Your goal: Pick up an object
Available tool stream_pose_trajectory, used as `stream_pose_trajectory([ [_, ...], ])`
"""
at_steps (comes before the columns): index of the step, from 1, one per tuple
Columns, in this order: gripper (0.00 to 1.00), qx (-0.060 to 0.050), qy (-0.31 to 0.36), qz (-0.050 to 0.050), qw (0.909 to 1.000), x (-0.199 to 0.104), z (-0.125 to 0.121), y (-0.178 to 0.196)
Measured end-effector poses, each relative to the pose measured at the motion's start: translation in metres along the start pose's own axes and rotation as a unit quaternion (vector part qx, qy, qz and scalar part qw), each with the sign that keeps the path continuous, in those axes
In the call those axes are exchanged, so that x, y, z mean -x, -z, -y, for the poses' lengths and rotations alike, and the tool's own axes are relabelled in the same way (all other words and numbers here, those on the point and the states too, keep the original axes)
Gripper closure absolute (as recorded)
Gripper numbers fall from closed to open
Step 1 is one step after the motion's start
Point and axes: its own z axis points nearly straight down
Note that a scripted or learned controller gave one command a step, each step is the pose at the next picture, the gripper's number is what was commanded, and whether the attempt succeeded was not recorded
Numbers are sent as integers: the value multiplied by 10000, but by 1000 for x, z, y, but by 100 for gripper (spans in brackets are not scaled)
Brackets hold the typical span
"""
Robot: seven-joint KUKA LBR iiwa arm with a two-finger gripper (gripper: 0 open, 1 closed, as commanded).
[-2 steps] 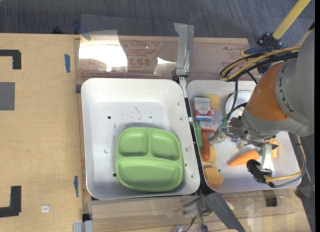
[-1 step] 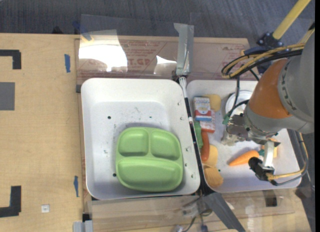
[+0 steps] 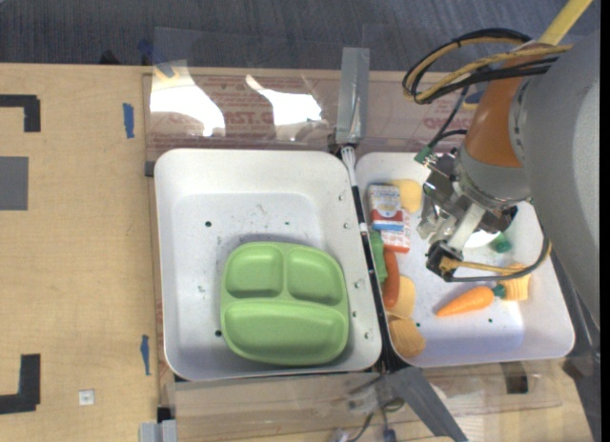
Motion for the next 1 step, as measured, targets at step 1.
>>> stream_pose_trajectory([
  [1,100,-14,131,3,9999,5,46,30],
])
